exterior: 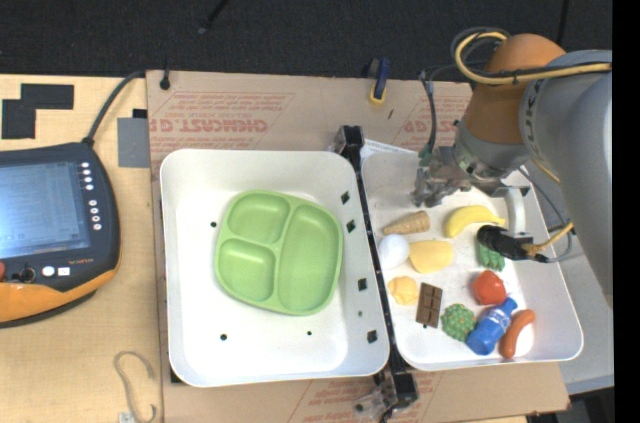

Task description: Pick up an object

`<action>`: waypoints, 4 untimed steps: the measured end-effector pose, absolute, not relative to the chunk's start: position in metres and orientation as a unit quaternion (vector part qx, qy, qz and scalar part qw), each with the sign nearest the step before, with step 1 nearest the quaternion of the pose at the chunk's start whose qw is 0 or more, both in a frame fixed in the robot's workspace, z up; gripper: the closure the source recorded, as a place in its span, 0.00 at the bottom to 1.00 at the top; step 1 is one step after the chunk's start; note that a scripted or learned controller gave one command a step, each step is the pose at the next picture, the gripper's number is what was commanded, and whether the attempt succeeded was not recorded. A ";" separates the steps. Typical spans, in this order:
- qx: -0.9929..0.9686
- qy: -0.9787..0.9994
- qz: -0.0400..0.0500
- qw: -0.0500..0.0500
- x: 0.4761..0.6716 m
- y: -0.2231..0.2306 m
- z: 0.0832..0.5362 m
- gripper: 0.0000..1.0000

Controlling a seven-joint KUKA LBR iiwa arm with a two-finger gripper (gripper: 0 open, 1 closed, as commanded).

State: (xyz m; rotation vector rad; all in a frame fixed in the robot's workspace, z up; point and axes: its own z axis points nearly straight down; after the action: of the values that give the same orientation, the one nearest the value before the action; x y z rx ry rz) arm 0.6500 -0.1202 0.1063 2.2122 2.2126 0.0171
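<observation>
While the tool (432, 183) is poised at the right bin's (570, 336) eleven o'clock, fingers' state untellable, the cone (406, 224) lying just below at six o'clock should be approached squarely and straddled fully before closing.

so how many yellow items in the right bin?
3. Banana near the gripper, a yellow wedge below it, and a small yellow piece lower left. The arm may hide more.
</observation>
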 end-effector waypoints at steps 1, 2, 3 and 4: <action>0.707 0.707 0.001 0.001 0.650 -0.118 0.170 1.00; 0.707 0.707 0.001 0.002 0.651 -0.121 0.223 1.00; 0.706 0.708 -0.001 -0.002 0.610 -0.088 0.235 1.00; 0.706 0.708 -0.001 -0.003 0.568 -0.050 0.240 1.00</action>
State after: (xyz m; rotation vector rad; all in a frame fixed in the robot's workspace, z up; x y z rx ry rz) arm 0.5679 -0.0495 0.2398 2.2226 2.2282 -0.0032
